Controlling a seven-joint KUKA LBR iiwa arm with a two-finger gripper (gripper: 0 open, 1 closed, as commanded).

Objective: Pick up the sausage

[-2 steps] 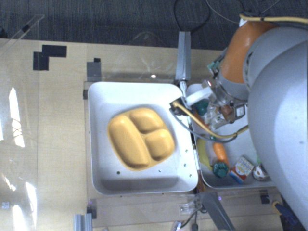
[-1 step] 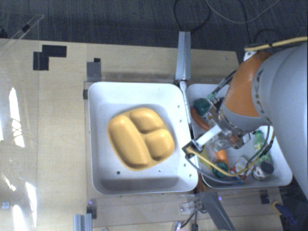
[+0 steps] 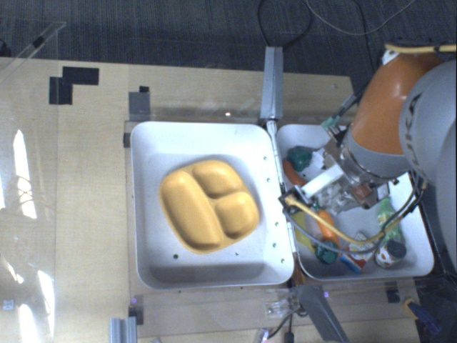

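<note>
A reddish-brown piece that may be the sausage (image 3: pixel 290 171) lies at the left wall of the right bin (image 3: pixel 421 263), partly hidden under the arm's hardware. My gripper (image 3: pixel 351 197) hangs low over the middle of that bin, to the right of the reddish piece, among the clutter. The grey wrist and its orange band cover it from above. I see nothing that is clearly held.
The left bin (image 3: pixel 143 191) holds a yellow three-part dish (image 3: pixel 208 204). Around the gripper in the right bin lie a dark teal lump (image 3: pixel 300 156), an orange stick (image 3: pixel 325 224), a green packet (image 3: pixel 385 216), a blue piece (image 3: pixel 350 264) and a red-and-white ball (image 3: pixel 385 259).
</note>
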